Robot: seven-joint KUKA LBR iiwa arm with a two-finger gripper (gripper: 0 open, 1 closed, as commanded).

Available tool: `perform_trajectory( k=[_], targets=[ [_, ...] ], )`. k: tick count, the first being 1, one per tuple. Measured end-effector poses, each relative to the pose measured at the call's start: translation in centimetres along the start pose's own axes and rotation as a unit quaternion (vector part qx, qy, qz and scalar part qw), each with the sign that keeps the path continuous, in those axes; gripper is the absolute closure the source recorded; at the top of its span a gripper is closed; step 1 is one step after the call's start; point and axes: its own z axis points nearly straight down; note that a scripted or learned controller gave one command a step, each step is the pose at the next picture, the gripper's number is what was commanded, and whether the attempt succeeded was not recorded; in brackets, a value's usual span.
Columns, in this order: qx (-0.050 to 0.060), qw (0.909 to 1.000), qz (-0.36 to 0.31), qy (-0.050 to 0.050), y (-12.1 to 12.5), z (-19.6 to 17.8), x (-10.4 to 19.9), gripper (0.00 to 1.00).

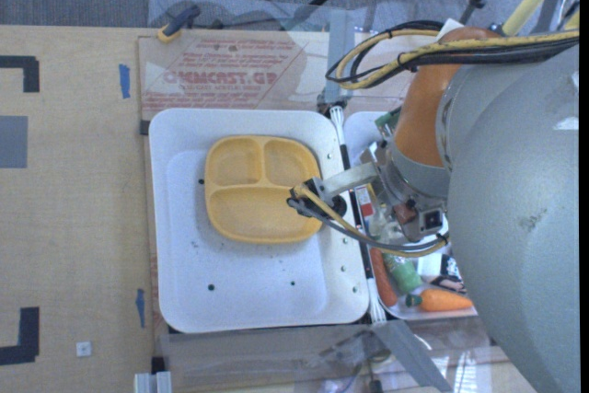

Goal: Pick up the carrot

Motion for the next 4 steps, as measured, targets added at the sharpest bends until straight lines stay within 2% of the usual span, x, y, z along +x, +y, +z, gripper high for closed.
perform_trajectory(
  k=[1,2,3,4],
  targets=[
    [0.001,1.0,-0.001,-0.002,4.8,0.4,-1.0,1.0],
    [0.002,0.9694,-0.245,-0.002,8.9,1.3,-0.2,1.0],
    [0.0,0.9871,-0.16,-0.001,4.7,1.5,0.2,1.0],
    [-0.001,0.9995,-0.031,0.002,3.0,-2.1,2.1,1.0]
  ],
)
